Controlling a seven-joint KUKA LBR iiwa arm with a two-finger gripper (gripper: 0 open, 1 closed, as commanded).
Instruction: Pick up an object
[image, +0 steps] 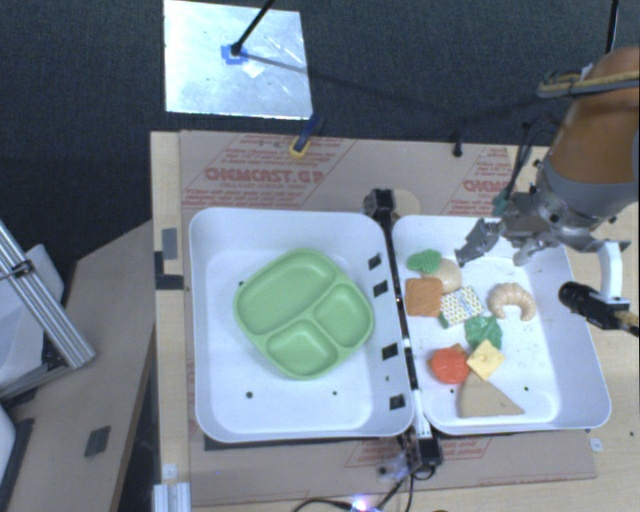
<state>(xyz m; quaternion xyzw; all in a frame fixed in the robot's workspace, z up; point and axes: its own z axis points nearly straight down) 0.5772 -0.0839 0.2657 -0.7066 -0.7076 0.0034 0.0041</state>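
Red print reading "CHEMCAST GP" stands on the brown paper sheet (262, 170) that covers the counter, behind the left bin. The same red lettering near the right bin is partly hidden and unreadable.

A robotics lab: a KUKA arm (600, 140) over two white bins (290, 225) on a cardboard-lined bench (260, 170)

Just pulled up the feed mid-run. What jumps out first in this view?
The green divided plate stands out first, lying alone in the left bin. Next comes the cluster of toy food in the right bin: a croissant, a red tomato, a yellow cheese wedge and a tan slice. The gripper hangs over that bin's far edge, above the food.
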